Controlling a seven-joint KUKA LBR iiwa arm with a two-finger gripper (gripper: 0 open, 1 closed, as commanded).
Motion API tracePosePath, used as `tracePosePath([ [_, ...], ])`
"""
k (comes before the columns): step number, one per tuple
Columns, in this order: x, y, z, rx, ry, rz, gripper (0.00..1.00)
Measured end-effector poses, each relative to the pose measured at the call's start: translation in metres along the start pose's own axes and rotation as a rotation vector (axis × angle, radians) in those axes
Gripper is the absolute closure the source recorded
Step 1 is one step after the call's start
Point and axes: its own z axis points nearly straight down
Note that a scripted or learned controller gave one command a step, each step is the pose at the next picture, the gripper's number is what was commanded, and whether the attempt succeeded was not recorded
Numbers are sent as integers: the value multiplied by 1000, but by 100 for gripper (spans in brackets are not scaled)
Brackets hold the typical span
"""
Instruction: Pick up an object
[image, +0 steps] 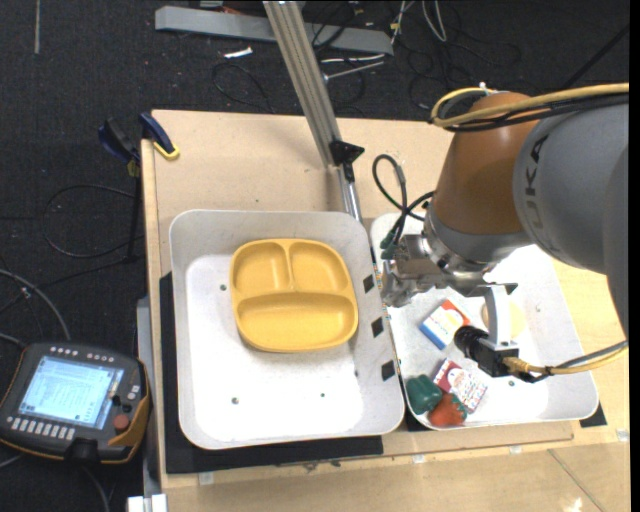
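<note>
A yellow divided plate (293, 294) lies in the left bin (200, 330). In the right bin (560, 390) I see a small blue and white box (442, 324), a green and red toy (430, 396) and a flat red-patterned packet (466, 386) near the front. My gripper (398, 285) hangs over the right bin's left edge, close to the wall between the bins, just left of the blue and white box. The arm's orange band and grey body cover the back of the right bin.
A metal pole (310, 85) slants across the bench behind the bins. A teach pendant (70, 398) lies on the floor at the lower left. A blue and yellow clamp (145, 135) sits at the bench's back left corner. Cables trail from the wrist.
</note>
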Motion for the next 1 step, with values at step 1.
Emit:
tracePosePath([
  [1, 50, -2, -10, -4, 0, 0, 100],
])
